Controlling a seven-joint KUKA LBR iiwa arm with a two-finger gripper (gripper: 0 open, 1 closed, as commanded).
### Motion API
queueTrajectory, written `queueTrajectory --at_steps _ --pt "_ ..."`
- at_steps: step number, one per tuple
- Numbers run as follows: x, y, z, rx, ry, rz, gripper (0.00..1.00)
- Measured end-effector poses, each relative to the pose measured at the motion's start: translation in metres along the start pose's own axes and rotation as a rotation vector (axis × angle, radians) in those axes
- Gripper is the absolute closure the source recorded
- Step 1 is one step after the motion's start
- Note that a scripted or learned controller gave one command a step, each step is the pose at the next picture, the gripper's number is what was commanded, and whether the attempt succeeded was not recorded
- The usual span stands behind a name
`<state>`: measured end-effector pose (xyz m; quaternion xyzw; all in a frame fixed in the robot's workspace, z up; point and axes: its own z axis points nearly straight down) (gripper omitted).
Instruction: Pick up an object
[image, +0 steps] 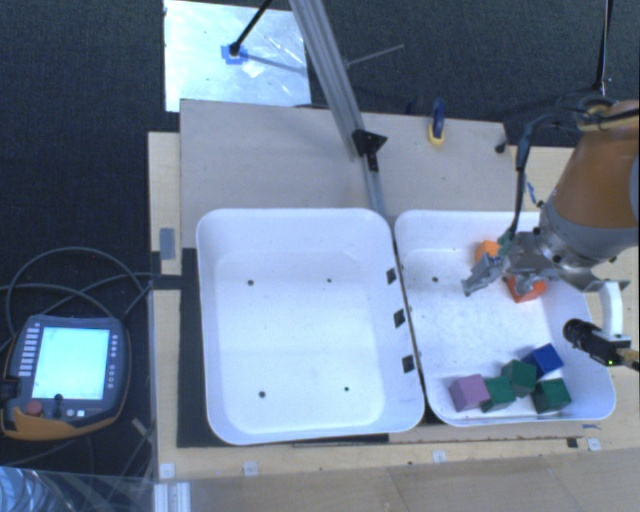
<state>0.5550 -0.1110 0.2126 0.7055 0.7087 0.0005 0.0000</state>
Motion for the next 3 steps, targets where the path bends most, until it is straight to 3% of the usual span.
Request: queueTrajectory --at_steps 1,3 --pt "0.000 0.000 0.000 -0.001 0.000 0.002 0.00" --pt "0.000 -0.010 0.096 0.005 0.000 0.003 0.00"
